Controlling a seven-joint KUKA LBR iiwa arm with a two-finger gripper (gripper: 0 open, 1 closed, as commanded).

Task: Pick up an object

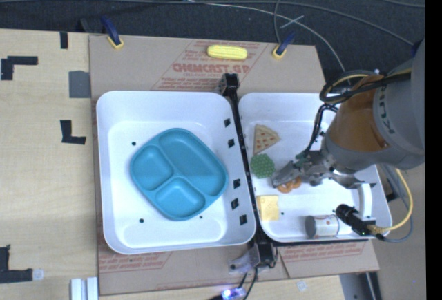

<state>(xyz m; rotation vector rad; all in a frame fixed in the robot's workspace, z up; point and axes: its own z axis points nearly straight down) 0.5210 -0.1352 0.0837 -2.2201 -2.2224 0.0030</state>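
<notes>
The arm (pixel 373 126) is low in the right bin (pixel 304 101). Its gripper (pixel 284 180) touches an orange piece (pixel 287 186); I cannot tell its grip. Nothing is lifted yet.

the blue tray (pixel 178 173) crowds the left bin (pixel 110 153) (its rim strips stay bare); the right bin (pixel 293 106) looks cluttered.

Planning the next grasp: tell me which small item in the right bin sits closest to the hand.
The orange piece, right at the hand. The green round item is just beyond it; the yellow square, triangular slice and grey cylinder lie farther off.
</notes>
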